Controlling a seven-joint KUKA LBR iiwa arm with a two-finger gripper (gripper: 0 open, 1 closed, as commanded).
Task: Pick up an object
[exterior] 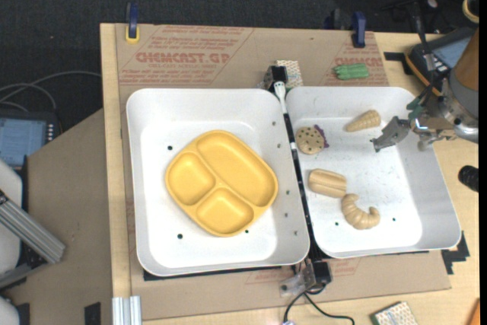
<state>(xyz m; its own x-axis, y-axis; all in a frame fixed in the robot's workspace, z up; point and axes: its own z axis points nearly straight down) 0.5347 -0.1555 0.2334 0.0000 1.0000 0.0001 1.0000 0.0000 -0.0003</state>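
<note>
The gripper (389, 135) hangs over the right bin (426, 217), near that bin's far right corner, at the end of the arm (460, 99) that comes in from the right edge. Its grey fingers point left and down toward the bin floor; whether they are spread or closed cannot be told from this angle, and nothing can be seen between them.

Taking the right bin as the landmark, four food-shaped items lie on its floor. Nearest the gripper, just to its left and toward the bin's far wall, is a tan cone-shaped pastry (364, 120). Against the bin's left wall lies a round speckled cookie (308, 139) with a small purple piece (323, 135) touching its right side. Below the cookie, in the bin's left half, sits a pale bread roll (327, 182), lying lengthwise. Just below and right of the roll, near the bin's front middle, is a curved croissant (360, 212), close to the roll.

Touching the right bin's left wall is the left bin (152, 240), which holds a yellow three-compartment plate (221, 183) tilted diagonally at its middle. Beyond the right bin's far wall, on the brown cardboard sheet (198, 57), rests a small green object (351, 71).
</note>
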